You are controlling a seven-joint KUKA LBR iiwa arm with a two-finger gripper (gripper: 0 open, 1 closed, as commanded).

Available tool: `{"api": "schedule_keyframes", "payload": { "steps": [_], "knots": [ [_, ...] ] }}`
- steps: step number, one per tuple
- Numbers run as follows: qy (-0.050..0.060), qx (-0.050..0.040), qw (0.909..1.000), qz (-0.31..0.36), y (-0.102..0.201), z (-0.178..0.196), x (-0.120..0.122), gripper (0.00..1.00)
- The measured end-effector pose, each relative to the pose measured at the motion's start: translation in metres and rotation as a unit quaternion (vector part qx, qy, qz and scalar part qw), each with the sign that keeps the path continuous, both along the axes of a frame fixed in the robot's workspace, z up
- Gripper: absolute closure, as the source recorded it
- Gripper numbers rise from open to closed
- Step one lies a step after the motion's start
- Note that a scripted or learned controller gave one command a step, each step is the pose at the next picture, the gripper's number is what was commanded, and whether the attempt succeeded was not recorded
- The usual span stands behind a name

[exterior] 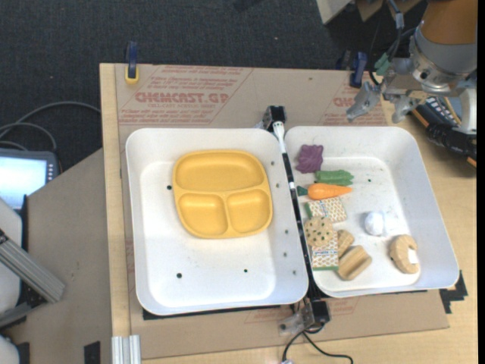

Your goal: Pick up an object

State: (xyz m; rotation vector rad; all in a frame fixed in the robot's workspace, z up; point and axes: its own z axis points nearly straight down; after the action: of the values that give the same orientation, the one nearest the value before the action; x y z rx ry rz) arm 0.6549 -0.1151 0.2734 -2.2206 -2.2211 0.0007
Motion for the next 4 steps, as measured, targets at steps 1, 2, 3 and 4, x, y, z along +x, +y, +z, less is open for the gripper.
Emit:
{"api": "schedule_keyframes", "payload": {
  "steps": [1, 2, 3, 4],
  "knots": [
    [0.009, 0.0019, 1.0, 0.0, 0.018, -0.173, -0.033, 0.0],
    [0.002, 0.0006, 1.0, -0.001, 0.015, -0.19, -0.039, 0.0],
    [-0.003, -0.0008, 1.0, 0.001, 0.005, -0.188, -0.004, 0.0],
    [0.002, 0.0008, 1.0, -0.001, 0.016, -0.189, -0.044, 0.0]
  ]
}}
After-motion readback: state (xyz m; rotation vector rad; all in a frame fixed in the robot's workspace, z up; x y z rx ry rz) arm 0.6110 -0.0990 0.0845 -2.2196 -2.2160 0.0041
